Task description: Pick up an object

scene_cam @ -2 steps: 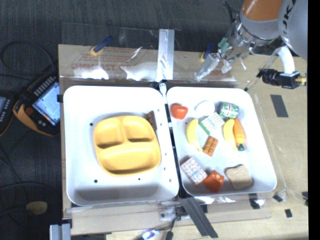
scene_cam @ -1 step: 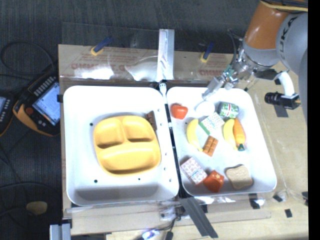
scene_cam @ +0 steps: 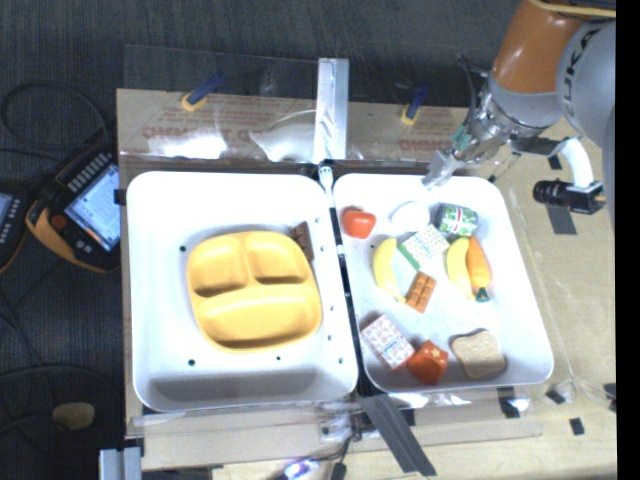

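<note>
The right bin [scene_cam: 528,298] holds several toy foods: a red tomato [scene_cam: 358,222], a green can [scene_cam: 457,219], two bananas [scene_cam: 386,266] [scene_cam: 457,264], a carrot [scene_cam: 479,268], a white and green box [scene_cam: 424,245], a brown waffle piece [scene_cam: 420,291], a checkered box [scene_cam: 386,339], a red block [scene_cam: 428,362] and a bread slice [scene_cam: 477,354]. My gripper [scene_cam: 441,173] hangs over the far rim of this bin, just beyond the can and a white round piece [scene_cam: 407,213]. It touches none of the objects.
The left bin [scene_cam: 150,298] holds a yellow divided tray [scene_cam: 255,286] with a small brown piece [scene_cam: 302,236] at its far right corner. A clear plastic sheet [scene_cam: 270,133] lies behind the bins. A handheld controller [scene_cam: 85,208] sits off the bench at left.
</note>
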`<state>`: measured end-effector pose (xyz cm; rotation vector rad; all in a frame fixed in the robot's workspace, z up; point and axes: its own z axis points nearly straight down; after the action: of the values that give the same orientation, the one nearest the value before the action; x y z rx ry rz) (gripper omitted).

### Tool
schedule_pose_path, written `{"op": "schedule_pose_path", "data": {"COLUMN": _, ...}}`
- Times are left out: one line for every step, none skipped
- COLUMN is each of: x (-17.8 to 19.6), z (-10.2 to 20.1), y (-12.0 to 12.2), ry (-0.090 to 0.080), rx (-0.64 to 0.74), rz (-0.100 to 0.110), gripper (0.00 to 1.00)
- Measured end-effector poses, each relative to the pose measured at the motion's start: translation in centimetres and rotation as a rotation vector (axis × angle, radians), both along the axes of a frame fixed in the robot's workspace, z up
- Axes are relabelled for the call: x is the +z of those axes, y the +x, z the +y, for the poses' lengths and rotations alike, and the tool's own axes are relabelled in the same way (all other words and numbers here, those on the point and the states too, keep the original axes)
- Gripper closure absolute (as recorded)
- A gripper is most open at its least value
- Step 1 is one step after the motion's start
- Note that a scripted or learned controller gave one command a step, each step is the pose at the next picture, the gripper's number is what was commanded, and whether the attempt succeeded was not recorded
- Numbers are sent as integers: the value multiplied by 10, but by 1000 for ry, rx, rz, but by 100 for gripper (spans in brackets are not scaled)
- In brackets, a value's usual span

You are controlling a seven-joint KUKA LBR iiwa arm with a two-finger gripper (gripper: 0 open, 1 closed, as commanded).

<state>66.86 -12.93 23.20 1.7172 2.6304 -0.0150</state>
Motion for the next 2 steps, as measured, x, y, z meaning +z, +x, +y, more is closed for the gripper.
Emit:
{"op": "schedule_pose_path", "data": {"x": 52, "z": 47, "y": 0, "ry": 5, "rx": 151, "rz": -3, "gripper": 100}}
{"op": "schedule_pose_path", "data": {"x": 52, "z": 47, "y": 0, "ry": 5, "rx": 151, "rz": -3, "gripper": 0}}
